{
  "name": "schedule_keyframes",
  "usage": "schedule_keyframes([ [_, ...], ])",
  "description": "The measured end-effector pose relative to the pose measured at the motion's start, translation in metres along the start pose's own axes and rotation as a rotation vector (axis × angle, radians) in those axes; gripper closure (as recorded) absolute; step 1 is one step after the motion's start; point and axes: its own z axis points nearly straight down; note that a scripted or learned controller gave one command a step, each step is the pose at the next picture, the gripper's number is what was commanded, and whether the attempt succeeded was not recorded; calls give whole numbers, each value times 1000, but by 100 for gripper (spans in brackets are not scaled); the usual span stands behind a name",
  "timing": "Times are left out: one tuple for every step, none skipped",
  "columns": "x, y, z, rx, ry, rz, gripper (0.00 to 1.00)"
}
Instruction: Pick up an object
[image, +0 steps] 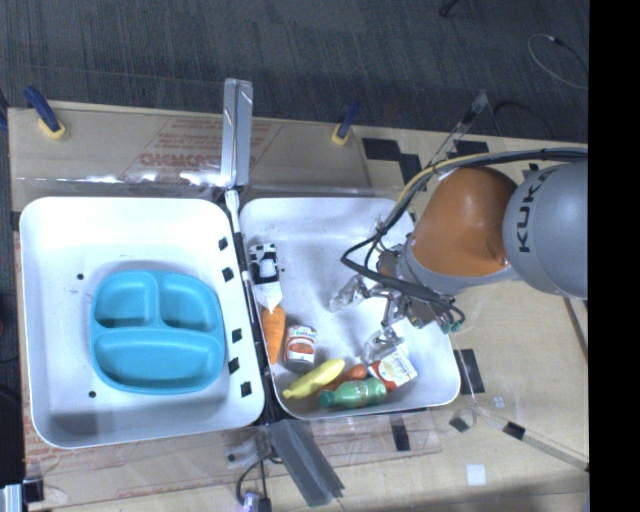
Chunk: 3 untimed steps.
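Resting on a pale wooden bench (300, 135) printed with faded red lettering, two shallow white bins sit side by side against dark, ribbed flooring across the top of the frame. Blue clamps (44, 110) grip the bench's upper edge. The left bin (45, 300), smooth and glossy with rounded corners, carries a matte turquoise tray (157, 332) moulded into compartments. The right bin (320, 225) holds its objects along the left wall and lower edge: a black-and-white item (264, 262), an orange carrot-shaped piece (273, 335), a small red-labelled jar (300, 346), a curved yellow banana (315, 377), a green bottle (352, 394) lying flat, and a white packet (397, 369) at lower right. The grey arm (550, 235), with its glossy orange band, reaches in from the right of the frame, black cables looping around the wrist. Its gripper (375, 310) hangs over the middle-right of that bin, translucent fingers (349, 293) splayed apart, grasping nothing, one tip just above the packet.
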Motion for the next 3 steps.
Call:
schedule_keyframes([
  [22, 16, -36, 0, 1, 36, 0],
  [-15, 0, -45, 0, 0, -4, 0],
  [19, 38, 0, -2, 3, -218, 0],
])
